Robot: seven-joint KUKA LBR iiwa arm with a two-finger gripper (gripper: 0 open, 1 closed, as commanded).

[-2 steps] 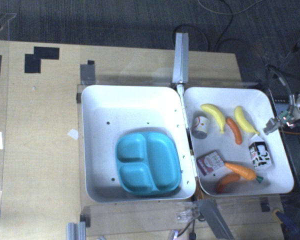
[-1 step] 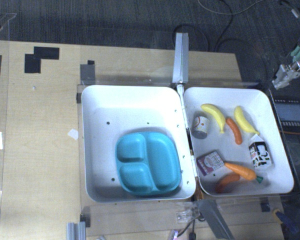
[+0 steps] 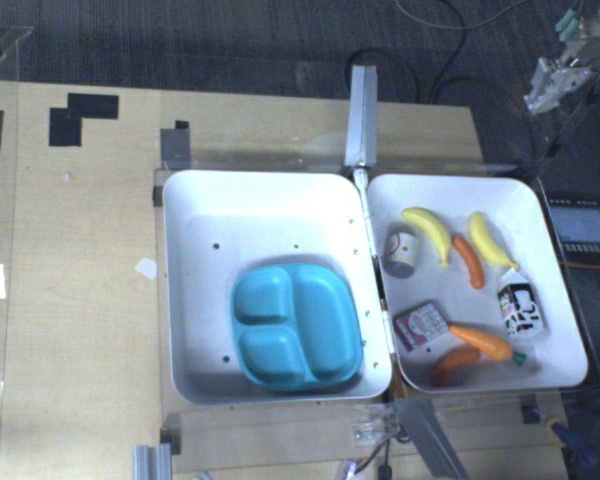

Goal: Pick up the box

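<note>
Both bins look like smooth white plastic, the left bin (image 3: 190, 268) and the right bin (image 3: 540, 228) each with a soft sheen. The blue tray (image 3: 295, 323) is glossy moulded plastic. The bench (image 3: 80, 298) has a pale, matt wood finish. The bananas (image 3: 427, 230), the carrot (image 3: 483, 342) and the sausage (image 3: 467, 260) look like shiny plastic. The small box (image 3: 421, 324) seems printed card.
</note>
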